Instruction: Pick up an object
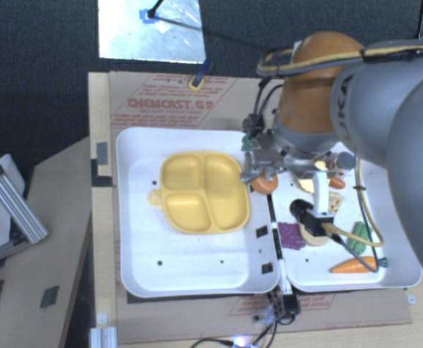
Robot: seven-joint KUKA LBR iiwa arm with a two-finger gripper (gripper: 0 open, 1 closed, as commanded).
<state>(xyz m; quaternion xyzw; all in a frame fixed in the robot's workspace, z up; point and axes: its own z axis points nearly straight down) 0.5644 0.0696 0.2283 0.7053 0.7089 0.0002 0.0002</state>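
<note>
Two white bins (196, 281) crowd the table; above their shared edge, fingers (258, 171) hang, spread unclear, beside an orange piece (265, 185).

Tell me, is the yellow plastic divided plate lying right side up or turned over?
Right side up: the yellow plastic divided plate shows its sunken compartments facing upward, flat in the left white bin.

The arm (400, 100) is smooth grey, with a rounded orange band (320, 85) above the wrist. Yellow and black cables (320, 55) loop over the band. Below the band sits a metal wrist block (265, 154).
</note>
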